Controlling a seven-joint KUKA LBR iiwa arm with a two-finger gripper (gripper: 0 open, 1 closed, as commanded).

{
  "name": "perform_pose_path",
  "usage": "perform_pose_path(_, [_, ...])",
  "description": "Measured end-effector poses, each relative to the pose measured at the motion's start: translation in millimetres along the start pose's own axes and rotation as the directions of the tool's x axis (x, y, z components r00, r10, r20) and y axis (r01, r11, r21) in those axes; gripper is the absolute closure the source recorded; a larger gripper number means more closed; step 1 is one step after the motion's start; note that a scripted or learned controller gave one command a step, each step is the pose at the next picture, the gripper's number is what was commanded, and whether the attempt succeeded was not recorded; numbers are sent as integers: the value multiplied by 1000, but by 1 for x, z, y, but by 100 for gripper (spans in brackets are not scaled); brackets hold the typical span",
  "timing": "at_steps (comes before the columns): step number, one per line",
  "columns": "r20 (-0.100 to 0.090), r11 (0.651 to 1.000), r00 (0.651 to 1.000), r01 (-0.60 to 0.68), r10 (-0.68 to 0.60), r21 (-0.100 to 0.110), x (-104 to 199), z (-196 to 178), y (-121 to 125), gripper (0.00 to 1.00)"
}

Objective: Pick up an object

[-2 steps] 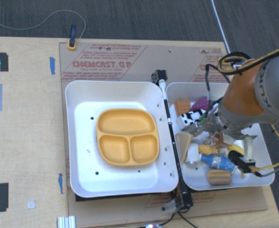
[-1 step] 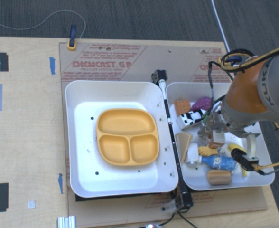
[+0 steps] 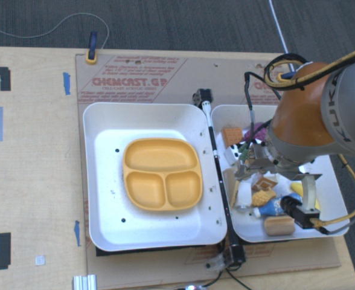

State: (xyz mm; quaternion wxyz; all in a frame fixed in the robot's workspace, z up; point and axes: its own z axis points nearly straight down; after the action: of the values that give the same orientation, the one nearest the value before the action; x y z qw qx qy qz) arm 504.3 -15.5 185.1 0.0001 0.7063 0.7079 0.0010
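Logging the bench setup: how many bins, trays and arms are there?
Bins: 2, left and right
Trays: 1, yellow
Arms: 1
Total: 4

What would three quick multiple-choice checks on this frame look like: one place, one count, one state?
1. The yellow tray lies in:
A. the left bin
B. the right bin
C. the cardboard

2. The tray's compartments number:
A. two
B. three
C. five

3. The arm is:
A. over the left bin
B. off the bench
C. over the right bin

Key: 1 A, the tray sits on the left bin floor. 2 B, one long compartment above two smaller ones. 3 C, its orange band hangs above the right bin and its clutter.
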Motion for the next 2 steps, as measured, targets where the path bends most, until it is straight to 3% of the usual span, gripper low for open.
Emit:
perform_pose_path(1, [1, 1000, 1000, -4, 4, 2, -73, 0, -25, 100])
perform_pose_path(2, [0, 1000, 1000, -3, 3, 2, -72, 0, -25, 0])
